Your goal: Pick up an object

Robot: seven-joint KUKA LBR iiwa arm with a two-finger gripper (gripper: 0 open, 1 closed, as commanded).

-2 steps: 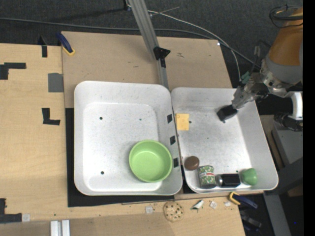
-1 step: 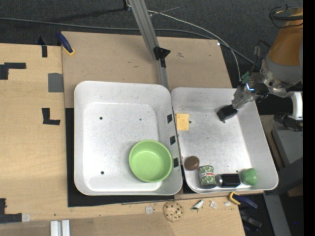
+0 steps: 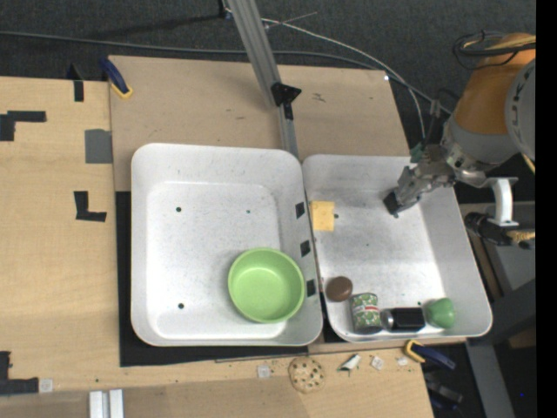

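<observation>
My gripper (image 3: 394, 204) hangs over the upper right part of the right bin (image 3: 392, 251), its dark fingers pointing down and left with nothing visible between them. A yellow block (image 3: 323, 216) lies at that bin's left edge, well left of the gripper. Along the bin's front lie a brown round piece (image 3: 338, 287), a green-labelled can (image 3: 365, 312), a black object (image 3: 404, 319) and a green round object (image 3: 440, 313). A green bowl (image 3: 265, 285) sits in the front right corner of the left bin (image 3: 174, 190).
A slanted metal pole (image 3: 261, 55) comes down to the gap between the bins. A cookie-like disc (image 3: 304, 374) and small scraps lie on the bench in front of the bins. Cables run behind the right bin.
</observation>
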